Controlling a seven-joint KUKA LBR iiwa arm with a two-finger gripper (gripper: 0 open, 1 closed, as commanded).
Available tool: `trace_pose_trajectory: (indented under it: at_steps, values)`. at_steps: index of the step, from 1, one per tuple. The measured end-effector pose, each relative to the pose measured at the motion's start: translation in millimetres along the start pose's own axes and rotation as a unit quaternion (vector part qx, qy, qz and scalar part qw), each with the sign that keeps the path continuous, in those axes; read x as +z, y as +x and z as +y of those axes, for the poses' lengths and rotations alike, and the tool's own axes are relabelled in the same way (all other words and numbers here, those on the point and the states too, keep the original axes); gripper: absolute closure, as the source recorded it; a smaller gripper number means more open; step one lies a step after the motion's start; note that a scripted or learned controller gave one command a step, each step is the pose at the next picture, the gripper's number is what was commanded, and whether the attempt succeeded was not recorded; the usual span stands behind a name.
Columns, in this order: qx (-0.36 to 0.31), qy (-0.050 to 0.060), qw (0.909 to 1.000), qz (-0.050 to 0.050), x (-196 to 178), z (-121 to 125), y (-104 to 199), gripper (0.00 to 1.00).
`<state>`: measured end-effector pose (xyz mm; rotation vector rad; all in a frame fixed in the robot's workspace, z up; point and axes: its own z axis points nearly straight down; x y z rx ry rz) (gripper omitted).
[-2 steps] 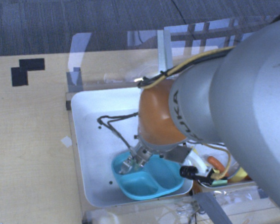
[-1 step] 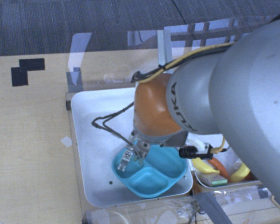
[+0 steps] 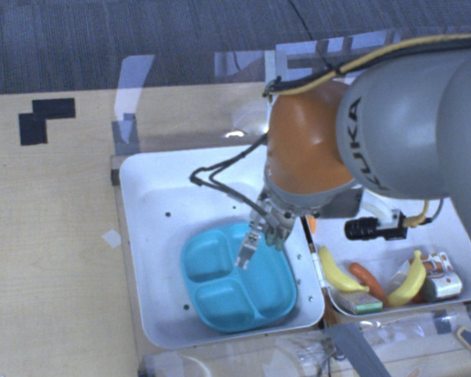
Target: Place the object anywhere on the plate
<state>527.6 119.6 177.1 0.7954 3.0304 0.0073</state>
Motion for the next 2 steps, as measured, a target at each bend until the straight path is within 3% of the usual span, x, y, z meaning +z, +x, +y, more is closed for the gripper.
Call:
trace_pose_trajectory:
  at_steps: [1,2]
  values:
    - [0.000,-0.003,1.0000,-0.002,-11.4,2.3,-1.4,1.00]
    - [-0.235,0.000,0.9721,0.002,35.3,11.5,52.3,1.00]
